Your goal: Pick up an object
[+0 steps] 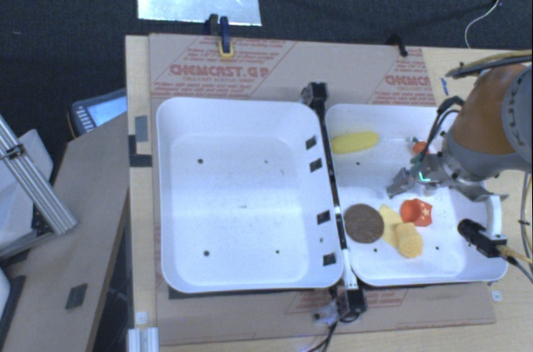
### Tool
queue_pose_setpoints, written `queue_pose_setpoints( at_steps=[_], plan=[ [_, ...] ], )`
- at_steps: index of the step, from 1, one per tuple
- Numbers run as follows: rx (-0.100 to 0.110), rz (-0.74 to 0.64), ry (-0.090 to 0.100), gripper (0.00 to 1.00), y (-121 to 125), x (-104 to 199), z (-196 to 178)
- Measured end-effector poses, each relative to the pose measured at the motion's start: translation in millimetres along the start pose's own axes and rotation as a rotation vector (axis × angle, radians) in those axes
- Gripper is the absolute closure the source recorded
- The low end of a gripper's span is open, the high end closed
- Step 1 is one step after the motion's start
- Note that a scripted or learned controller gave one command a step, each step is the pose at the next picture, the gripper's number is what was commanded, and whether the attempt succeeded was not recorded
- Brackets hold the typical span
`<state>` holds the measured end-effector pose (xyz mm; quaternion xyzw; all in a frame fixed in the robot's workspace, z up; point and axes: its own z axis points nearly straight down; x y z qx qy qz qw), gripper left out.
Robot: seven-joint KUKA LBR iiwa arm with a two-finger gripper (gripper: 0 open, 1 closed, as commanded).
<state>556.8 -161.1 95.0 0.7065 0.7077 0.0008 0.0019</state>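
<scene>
You see the arm [491, 121] reaching in over the right bin [366, 271] from the bench's right edge, its orange band above the wrist. The gripper [414, 180] hangs low over the middle of that bin, near its right wall. You cannot tell from this slant whether its jaws are open or closed; nothing is visibly between them.

The objects you could pick all lie in the right bin. A yellow banana-shaped piece [355, 143] rests toward the far edge, close to the divider between the bins. A round brown disc [364, 223] sits near the divider toward the near edge. Touching it on the right is a pale yellow chunk [391, 217], and just beside that, nearer the front wall, a darker yellow lump [407, 240]. A red-orange piece [415, 211] lies just below the gripper, beside the yellow chunk. A small orange bit [417, 147] shows by the gripper's far side.

The left bin [241, 192] lies beside it on the cardboard sheet [250, 67].
</scene>
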Motion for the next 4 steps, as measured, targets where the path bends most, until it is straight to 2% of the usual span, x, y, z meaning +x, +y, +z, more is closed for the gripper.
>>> queue_pose_setpoints(
  at_steps=[1, 2, 3, 4],
  plan=[
    [-0.003, -0.001, -0.001, 1.00, 1, 0, -11],
    [-0.002, 0.000, -0.001, 0.00, 1, 0, -11],
    [-0.006, -0.002, -0.001, 1.00, 2, 0, -22],
    [-0.005, -0.001, -0.001, 0.00, 2, 0, -21]
  ],
)
